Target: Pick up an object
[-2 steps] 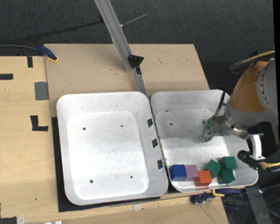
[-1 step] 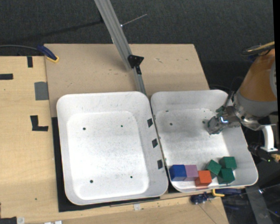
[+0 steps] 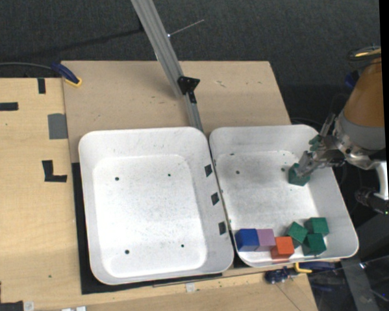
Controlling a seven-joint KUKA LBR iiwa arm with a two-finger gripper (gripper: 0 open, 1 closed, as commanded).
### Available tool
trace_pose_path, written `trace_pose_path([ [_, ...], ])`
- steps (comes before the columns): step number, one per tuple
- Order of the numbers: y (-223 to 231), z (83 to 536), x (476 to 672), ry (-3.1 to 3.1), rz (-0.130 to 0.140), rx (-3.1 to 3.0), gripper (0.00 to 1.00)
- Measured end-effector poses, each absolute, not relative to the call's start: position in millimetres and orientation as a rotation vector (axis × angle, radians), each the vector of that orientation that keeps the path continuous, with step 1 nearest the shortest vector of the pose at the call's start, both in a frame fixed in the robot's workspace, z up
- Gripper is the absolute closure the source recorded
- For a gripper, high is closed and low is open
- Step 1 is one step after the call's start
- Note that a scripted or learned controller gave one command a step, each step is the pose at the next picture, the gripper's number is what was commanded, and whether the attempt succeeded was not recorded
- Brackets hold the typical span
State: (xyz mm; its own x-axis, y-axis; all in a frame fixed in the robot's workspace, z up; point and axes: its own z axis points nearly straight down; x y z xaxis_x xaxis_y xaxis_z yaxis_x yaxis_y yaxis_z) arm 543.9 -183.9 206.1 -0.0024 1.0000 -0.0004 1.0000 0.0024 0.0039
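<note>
Small dark-green cube-shaped block (image 3: 298, 176) sits at right-centre of frame in the right white bin (image 3: 259, 148), w/ the gripper (image 3: 304, 168) right on it. Its upper right side is covered by the tool; can't tell if the block is gripped.

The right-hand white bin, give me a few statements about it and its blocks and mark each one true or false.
1. Small coloured blocks cluster at the near edge of the right-hand white bin. True.
2. The blue block sits beside the purple block. True.
3. The orange block lies in the left-hand white bin. False: it is in the right-hand bin.
4. The two-finger gripper is at a dark green block apart from the cluster. True.
5. All the blocks are red. False: blue, purple, orange and green.
</note>
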Motion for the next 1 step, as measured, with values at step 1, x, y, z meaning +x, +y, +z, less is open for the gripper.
trace_pose_path([
  [1, -131.0, 200.7, 545.8, 2.229, 0.0, 2.216, 1.0],
])
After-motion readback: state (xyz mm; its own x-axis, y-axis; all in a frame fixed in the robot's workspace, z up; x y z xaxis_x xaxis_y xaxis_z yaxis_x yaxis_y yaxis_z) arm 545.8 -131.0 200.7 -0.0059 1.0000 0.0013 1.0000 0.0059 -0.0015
